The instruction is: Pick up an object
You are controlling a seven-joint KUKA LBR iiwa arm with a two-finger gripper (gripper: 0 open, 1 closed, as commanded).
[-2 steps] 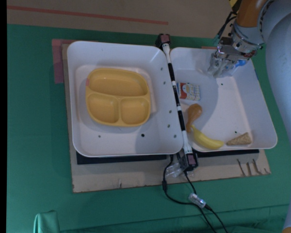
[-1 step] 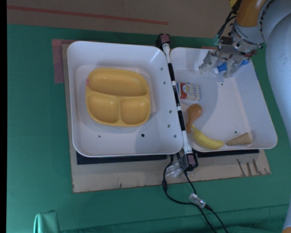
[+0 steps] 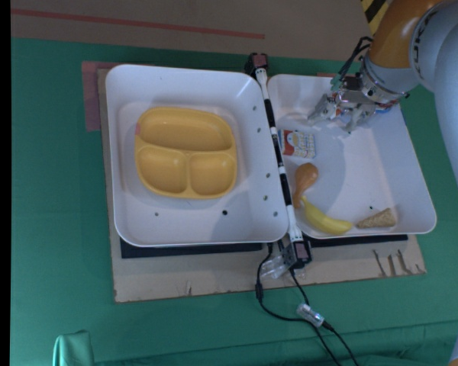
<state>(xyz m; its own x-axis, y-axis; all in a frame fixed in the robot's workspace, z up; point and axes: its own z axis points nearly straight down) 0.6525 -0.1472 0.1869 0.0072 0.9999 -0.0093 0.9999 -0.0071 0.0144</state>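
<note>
The claw (image 3: 342,113) hangs over the far end of the right bin (image 3: 412,181) with its fingers spread and nothing between them, so no pick has happened yet as far as I can see. All the pickable stuff sits further toward the near side of that bin: a small printed carton (image 3: 298,142) by the divider, a drumstick toy (image 3: 304,178), a banana (image 3: 325,219) and a wedge that looks like bread (image 3: 377,219), though it's too small to be sure. The left bin (image 3: 137,227) just has a yellow divided tray (image 3: 186,151), so the carton's probably the closest target.
</note>
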